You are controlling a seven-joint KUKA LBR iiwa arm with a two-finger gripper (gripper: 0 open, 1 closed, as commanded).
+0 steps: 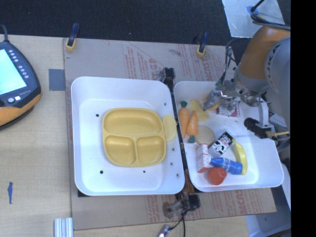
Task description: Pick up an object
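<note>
My gripper (217,99) hangs low over the far part of the right bin (264,179), above a pale yellow piece (197,105) and beside a small red-and-white packet (228,110). Nothing shows as held. Two orange carrots (183,120) (192,124) lie by the bin's left wall. Nearer the front lie a beige round item (205,135), a black-and-white patterned box (222,143), a yellow banana (240,155), a blue bottle (227,165), a red-and-white carton (202,158) and a red tomato (216,176).
The left bin (84,181) holds a yellow divided plate (134,135), with a pale yellow flat piece (169,127) at its right wall. A control pendant (14,83) lies at the far left of the bench. Clamps (72,36) (201,42) stand at the back edge.
</note>
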